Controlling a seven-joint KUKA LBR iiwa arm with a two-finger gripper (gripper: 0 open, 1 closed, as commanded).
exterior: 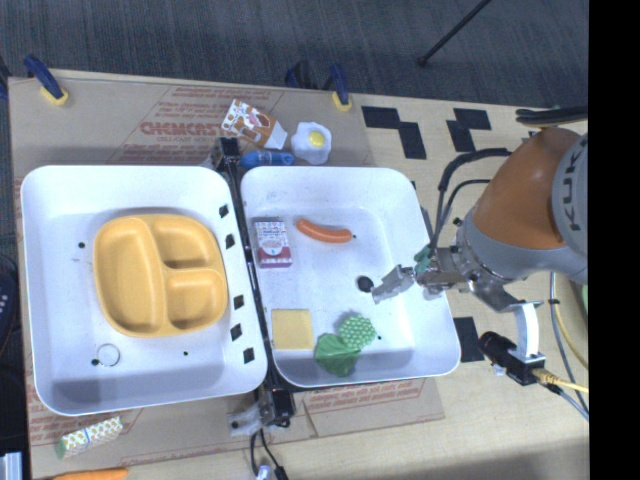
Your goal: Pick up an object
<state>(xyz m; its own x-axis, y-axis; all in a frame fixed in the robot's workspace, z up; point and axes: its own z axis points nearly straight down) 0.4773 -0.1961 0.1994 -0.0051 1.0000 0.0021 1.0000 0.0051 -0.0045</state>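
- Camera view, above the bench: the gripper [381, 285] hangs low over the right bin [400, 193], nothing between its fingers; how wide they stand cannot be told.
- Nearest pickings lie just beside it: a green leafy toy [343, 344] near the front wall, a yellow cheese slice [291, 329] to its left.
- An orange sausage [324, 231] and a small red-and-white packet [272, 242] sit farther back.
- The sausage looks light, stiff and smooth; a grip across its middle seems safest.
- The flat slice offers little edge.
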